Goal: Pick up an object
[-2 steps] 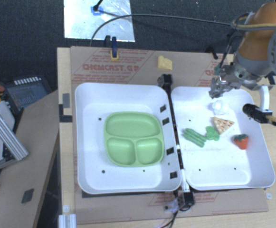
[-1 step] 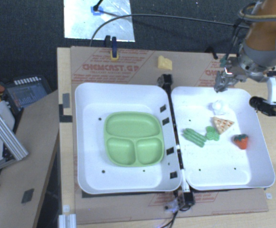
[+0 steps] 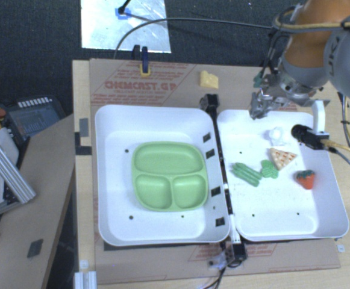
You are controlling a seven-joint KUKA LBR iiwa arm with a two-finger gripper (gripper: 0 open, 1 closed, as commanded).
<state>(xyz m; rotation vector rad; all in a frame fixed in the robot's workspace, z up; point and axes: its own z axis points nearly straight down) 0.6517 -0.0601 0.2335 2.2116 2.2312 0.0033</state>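
Two-finger metal gripper (image 3: 260, 110) hovers over the back edge of the right shallow white plastic bin (image 3: 325, 221), near its far-left corner; can't tell its state from this angle, nothing visibly in it. Candidates all sit in that bin's middle band: a green ridged plastic toy vegetable, pod- or bean-like (image 3: 246, 173), touching a small green knobbly toy piece, maybe broccoli (image 3: 269, 169); a tan wedge-shaped toy pizza slice (image 3: 282, 158) just beside that; a red toy strawberry with green top (image 3: 306, 179) further right; a small white rounded lump (image 3: 276, 135) nearest the gripper. My read: all hollow or foam toy food, light, stiff enough, not fragile, glossy plastic so somewhat slippery. The strawberry looks easiest: isolated, rounded, grip across its widest part. The green pod: pinch across the short axis, mid-length. The pizza wedge lies flat, so there's little to bite on. Left white bin (image 3: 111, 161) holds a green three-compartment plastic tray (image 3: 168, 176). A yellow block (image 3: 209, 79) sits on the cardboard behind the bins.
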